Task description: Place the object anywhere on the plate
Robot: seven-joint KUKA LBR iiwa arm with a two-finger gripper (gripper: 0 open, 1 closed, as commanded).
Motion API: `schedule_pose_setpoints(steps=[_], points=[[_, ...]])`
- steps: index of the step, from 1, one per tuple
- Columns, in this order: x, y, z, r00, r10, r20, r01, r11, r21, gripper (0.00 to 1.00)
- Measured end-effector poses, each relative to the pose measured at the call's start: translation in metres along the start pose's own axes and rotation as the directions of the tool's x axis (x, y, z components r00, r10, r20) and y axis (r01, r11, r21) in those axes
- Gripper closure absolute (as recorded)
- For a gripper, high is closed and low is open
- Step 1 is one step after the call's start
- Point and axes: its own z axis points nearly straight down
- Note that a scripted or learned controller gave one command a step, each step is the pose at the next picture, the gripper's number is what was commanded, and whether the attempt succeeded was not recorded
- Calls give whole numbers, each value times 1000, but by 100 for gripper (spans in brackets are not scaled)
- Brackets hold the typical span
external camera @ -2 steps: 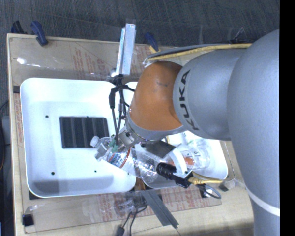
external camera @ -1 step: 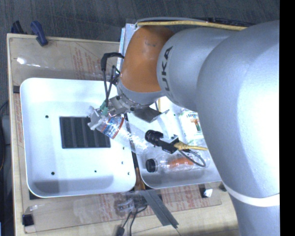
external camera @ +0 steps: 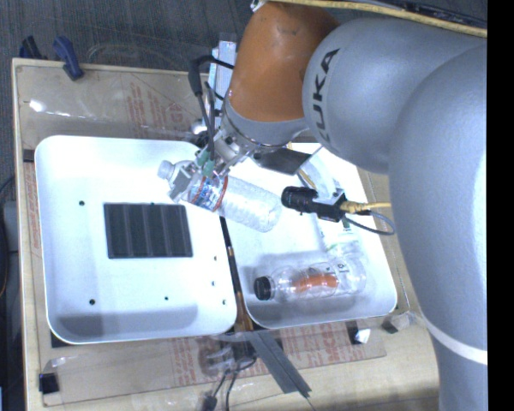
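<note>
The clear water bottle (external camera: 240,204) is seen held up over the divider between the two bins, clamped near its neck end by the gripper (external camera: 207,171), whose fingers are closed on it. A blue and red label is wrapped round the bottle just behind the shoulder, but tbh the print on it is too small to be read. The long axis is laid roughly flat and on a diagonal: the pale cap is pointed to the view's upper left, over the left bin (external camera: 60,178), and the base is pointed lower right, over the right bin (external camera: 379,296).

The dark ribbed plate (external camera: 148,229) is found in the middle of the left bin, just below and left of the cap, not touched by the bottle.

A second bottle (external camera: 313,282), black-capped with something orange inside, is laid on its side in the right bin.

The arm (external camera: 385,84) is reached in from the right and bent down over the bins, with "KUKA" printed on the grey shell beside the orange band. Faint reddish print on the bench (external camera: 137,101) can't be made out. A blue clamp (external camera: 68,58) is fixed at the far left corner.
</note>
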Motion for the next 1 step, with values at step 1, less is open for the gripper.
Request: schedule_pose_setpoints(steps=[1], points=[[0,0,0,1000,0,0,0,1000,0,0]])
